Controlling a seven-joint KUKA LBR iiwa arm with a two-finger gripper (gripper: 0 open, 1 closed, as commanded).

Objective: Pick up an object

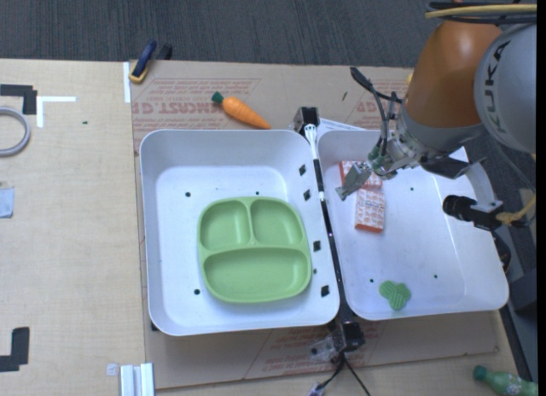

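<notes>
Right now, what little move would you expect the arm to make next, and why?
Probably a short drop straight down. The gripper hangs over the upper end of the red-and-white packet in the right bin, with nothing seen between its fingers, so lowering onto the packet looks like the likeliest try.

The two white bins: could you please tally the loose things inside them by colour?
Green: 2, the divided plate and a small green toy.
Red and white: 1, the flat packet.
Total: 3.
</notes>
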